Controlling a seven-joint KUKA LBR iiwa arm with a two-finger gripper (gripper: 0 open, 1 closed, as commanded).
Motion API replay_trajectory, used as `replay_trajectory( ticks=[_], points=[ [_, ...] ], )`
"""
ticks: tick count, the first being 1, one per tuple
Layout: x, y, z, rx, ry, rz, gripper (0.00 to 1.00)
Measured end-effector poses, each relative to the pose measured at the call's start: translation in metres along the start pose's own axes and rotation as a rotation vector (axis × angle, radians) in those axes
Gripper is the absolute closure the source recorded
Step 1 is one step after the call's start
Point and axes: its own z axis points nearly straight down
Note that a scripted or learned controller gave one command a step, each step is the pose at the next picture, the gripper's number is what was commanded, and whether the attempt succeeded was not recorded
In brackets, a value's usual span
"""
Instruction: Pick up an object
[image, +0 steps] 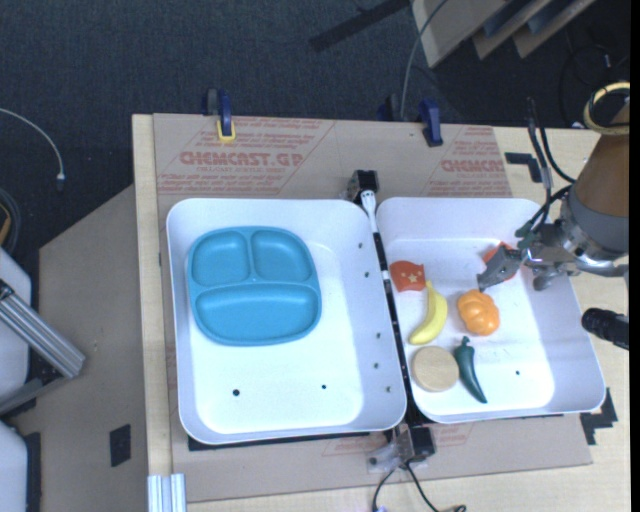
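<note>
The right bin (560, 395) holds a red piece (407, 274), a yellow banana (432, 315), an orange fruit (479, 312), a tan round disc (435, 368) and a dark green pepper (469, 370). My gripper (521, 273) hovers at the bin's upper right, just up and right of the orange fruit. It is open, and bare white bin floor shows between its fingers. A small orange-red bit (492, 254) shows by the left finger (501, 269); I cannot tell what it is.
The left bin (300, 400) holds a blue divided plate (255, 285). A ridge with black clips (380, 270) separates the two bins. The arm's body (605, 200) rises over the right bin's far right edge. Cables (540, 150) run behind it.
</note>
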Motion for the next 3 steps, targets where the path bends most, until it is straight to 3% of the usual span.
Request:
replay_trajectory(
  ticks=[1,3],
  points=[
    [0.000,0.003,-0.006,-0.013,-0.002,-0.003,0.00],
    [0.003,0.002,0.111,-0.006,0.000,-0.003,0.00]
  ],
)
